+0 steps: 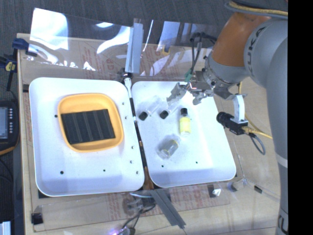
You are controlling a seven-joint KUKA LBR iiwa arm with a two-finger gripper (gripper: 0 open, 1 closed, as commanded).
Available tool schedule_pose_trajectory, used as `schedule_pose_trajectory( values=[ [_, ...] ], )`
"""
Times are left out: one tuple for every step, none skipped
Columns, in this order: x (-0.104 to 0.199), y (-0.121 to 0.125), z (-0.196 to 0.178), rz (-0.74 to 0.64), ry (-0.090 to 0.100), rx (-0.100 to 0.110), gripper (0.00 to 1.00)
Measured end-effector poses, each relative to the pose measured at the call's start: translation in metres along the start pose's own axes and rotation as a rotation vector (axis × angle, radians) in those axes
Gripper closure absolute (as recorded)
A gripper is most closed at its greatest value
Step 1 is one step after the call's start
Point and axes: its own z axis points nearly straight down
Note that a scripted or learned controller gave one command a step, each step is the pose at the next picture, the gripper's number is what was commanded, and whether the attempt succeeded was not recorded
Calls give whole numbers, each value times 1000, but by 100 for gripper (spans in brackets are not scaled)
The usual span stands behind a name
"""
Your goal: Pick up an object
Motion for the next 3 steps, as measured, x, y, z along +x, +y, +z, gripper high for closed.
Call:
schedule_pose_trajectory(
  values=[
    [-55, -12, 103, -37, -1, 1, 0],
    [-58, 5, 149, -149, 0, -2, 0],
    [-57, 6, 139, -154, 0, 0, 100]
  ],
)
